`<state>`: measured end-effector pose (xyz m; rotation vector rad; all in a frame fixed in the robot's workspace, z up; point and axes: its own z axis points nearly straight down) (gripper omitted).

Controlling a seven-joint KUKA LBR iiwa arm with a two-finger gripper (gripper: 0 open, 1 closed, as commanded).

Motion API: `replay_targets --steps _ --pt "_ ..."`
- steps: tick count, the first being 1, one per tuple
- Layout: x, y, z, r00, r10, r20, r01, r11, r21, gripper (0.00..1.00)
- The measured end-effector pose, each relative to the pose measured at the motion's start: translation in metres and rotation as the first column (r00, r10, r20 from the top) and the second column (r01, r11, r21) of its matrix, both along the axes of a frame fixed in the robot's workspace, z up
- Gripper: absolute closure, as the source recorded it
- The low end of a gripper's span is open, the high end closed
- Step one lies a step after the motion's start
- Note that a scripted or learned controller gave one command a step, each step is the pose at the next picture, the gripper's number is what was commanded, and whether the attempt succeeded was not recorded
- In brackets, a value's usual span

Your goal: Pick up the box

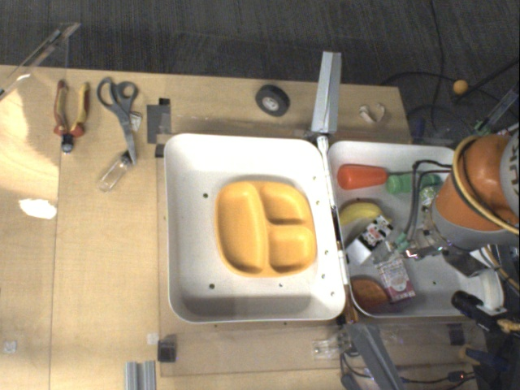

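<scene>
Just below the gripper (404,249) lies the box (395,280), among clutter in the right bin (439,303); whether that gripper is parted or closed, I cannot tell.

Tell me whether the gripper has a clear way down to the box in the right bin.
Probably yes: the gripper hangs just above the box, whose top lies uncovered. The brown item beside it crowds one edge.
</scene>
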<state>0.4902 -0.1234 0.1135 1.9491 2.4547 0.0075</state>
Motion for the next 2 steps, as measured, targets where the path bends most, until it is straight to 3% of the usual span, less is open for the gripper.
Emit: replay_targets --steps 1,2 --pt "-0.001 0.062 0.132 0.99 0.139 0.0 -0.139 0.99 -0.001 1.0" --pt "-0.001 0.116 0.145 0.948 0.317 -0.001 -0.317 0.948 -0.002 1.0"
